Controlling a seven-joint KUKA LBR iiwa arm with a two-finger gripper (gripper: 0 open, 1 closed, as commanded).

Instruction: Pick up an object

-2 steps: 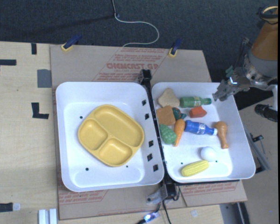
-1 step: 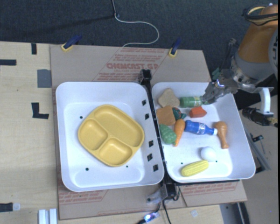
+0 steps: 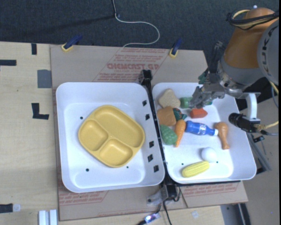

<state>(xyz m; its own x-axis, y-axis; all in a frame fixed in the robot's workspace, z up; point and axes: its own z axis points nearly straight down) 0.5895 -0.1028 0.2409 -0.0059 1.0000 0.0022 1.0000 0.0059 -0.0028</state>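
The right bin (image 3: 243, 168) holds several toy foods: a beige stone-like piece (image 3: 168, 98), a brown bread piece (image 3: 166, 116), a green vegetable (image 3: 168, 135), an orange carrot (image 3: 179, 131), a blue bottle (image 3: 201, 129), a red piece (image 3: 198, 112), a tan drumstick (image 3: 222, 134), a white egg (image 3: 208, 154) and a yellow corn cob (image 3: 195, 169). My gripper (image 3: 200, 99) hangs low over the bin's far middle, just above the red piece and beside a small green piece (image 3: 186, 102). Its fingers are dark and merge with the wrist.
The left bin (image 3: 68, 172) holds a yellow divided plate (image 3: 111, 135). A black divider with clips (image 3: 152, 125) runs between the bins. A white cable (image 3: 136, 25) lies on the dark cloth behind. The arm's camera mount (image 3: 243, 122) hangs over the right bin's right edge.
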